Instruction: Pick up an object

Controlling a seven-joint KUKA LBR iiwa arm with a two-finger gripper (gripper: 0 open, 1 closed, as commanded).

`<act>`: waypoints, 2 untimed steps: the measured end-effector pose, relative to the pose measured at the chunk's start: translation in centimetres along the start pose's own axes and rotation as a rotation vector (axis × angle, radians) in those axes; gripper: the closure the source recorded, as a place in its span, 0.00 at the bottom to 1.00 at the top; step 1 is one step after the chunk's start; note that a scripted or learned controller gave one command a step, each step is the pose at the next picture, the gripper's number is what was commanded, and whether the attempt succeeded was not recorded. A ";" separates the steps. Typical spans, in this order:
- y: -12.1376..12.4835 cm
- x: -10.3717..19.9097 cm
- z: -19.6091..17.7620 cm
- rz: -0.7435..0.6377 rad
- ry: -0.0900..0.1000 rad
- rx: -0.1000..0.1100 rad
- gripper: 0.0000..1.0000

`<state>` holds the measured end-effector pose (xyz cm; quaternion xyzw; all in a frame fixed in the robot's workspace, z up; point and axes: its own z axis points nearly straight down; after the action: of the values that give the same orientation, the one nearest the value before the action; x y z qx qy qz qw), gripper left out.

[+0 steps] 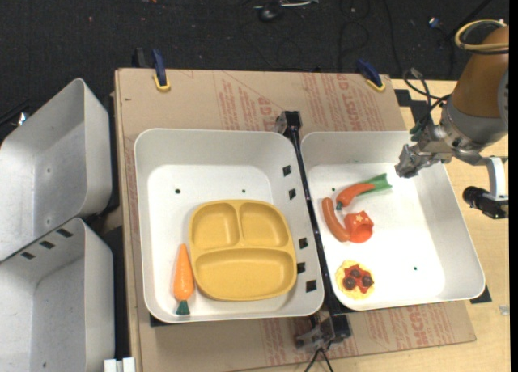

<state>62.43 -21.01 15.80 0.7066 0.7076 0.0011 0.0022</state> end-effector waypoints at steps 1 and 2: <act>0.2 -0.4 -4.3 0.000 0.000 0.000 1.00; 0.3 -0.4 -8.2 -0.001 0.000 0.000 1.00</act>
<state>62.70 -21.39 24.01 0.7063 0.7079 0.0010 0.0023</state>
